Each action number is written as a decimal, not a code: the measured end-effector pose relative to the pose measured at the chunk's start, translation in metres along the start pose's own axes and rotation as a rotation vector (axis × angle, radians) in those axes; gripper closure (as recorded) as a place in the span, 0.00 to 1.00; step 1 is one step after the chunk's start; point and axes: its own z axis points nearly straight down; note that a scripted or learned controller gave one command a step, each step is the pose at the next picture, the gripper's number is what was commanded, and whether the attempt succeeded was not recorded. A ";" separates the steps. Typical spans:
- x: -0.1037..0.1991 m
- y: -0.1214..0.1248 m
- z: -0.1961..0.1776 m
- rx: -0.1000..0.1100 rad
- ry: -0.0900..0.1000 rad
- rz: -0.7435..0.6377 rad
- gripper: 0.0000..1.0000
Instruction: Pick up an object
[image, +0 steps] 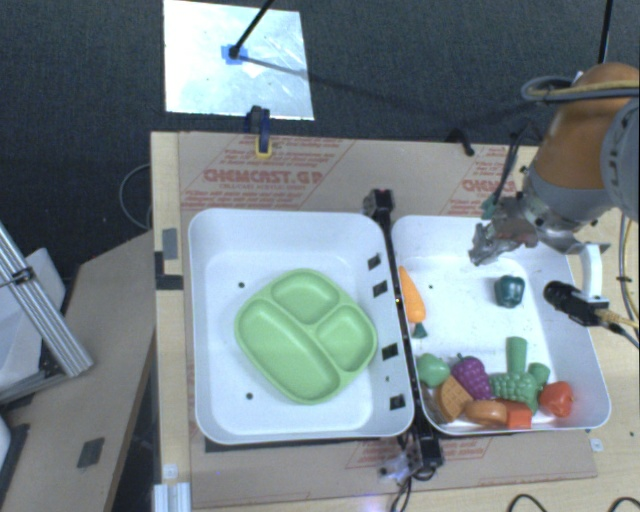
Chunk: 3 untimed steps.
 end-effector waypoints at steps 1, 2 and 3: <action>0.018 0.025 -0.005 -0.001 -0.001 0.004 1.00; 0.025 0.012 -0.018 0.003 -0.001 0.005 1.00; 0.021 0.020 -0.019 0.001 -0.002 0.005 1.00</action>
